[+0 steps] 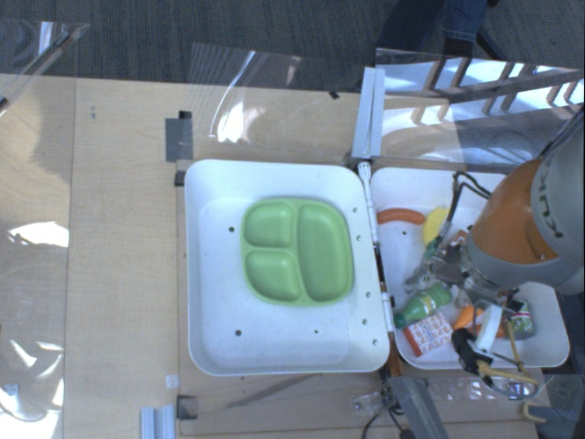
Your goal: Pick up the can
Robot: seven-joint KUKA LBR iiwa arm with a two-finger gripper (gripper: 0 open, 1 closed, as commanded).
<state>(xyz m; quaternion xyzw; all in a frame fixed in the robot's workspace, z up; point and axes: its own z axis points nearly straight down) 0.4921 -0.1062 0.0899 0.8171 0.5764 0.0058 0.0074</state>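
Observation:
A red-and-white labelled can lies on its side near the front left corner of the right bin. Just behind it rests a green bottle. My gripper reaches down into the right bin from the right, below the orange band of the arm. It hangs just behind the green bottle and a little behind the can. The wrist and cables cover part of the bin's middle.
An orange sausage-shaped toy and a yellow piece lie at the back of the right bin. A small orange item sits beside the can. The left bin holds a green divided plate.

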